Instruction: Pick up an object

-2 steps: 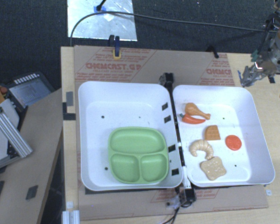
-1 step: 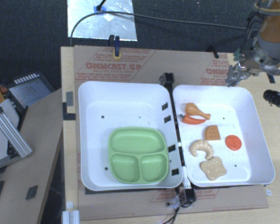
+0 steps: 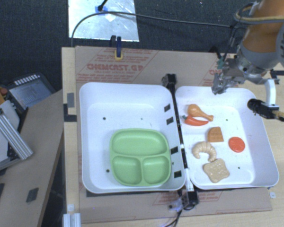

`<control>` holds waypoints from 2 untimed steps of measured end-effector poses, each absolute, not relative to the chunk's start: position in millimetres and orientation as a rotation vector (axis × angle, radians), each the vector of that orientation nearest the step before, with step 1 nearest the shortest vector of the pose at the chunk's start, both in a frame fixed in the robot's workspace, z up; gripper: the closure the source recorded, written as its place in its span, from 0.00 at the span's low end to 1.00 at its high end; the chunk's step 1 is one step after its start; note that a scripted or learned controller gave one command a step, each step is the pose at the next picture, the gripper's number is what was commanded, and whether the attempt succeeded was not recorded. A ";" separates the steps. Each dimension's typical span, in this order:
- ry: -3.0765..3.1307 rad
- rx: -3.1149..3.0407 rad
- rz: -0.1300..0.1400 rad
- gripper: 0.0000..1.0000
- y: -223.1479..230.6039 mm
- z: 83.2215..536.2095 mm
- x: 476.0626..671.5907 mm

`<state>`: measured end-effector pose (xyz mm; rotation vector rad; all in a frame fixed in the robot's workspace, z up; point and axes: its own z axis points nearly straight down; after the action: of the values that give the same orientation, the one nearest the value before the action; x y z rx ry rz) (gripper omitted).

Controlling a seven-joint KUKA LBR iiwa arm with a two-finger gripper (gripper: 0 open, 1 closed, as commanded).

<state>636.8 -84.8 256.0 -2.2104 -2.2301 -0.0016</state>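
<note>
The gripper [image 3: 219, 88] hangs over the far edge of the right bin [image 3: 262, 141], poised above the toy food with nothing between its tips; how wide it stands I cannot tell. Candidates lie loose in that bin: a chicken drumstick [image 3: 199, 111] touching a red chilli [image 3: 196, 121], a bread slice [image 3: 215, 135], a croissant [image 3: 204, 150], a tomato slice [image 3: 236, 144] and toast [image 3: 216, 170]. The left bin [image 3: 92, 103] holds a green divided plate [image 3: 140, 156] (likely a destination).

Red print "CHEMCAST GP" on protective sheet [image 3: 114, 66] at 12 o'clock of bins (other print illegible).
</note>
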 end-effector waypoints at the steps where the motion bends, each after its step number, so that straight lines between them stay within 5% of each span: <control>1: -2.232 -2.209 -0.003 1.00 -23.4 255.9 629.1; 2: -2.230 -2.211 -0.002 1.00 20.2 251.6 625.6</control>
<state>625.6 20.2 251.6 -2.2108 -2.2303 -0.0024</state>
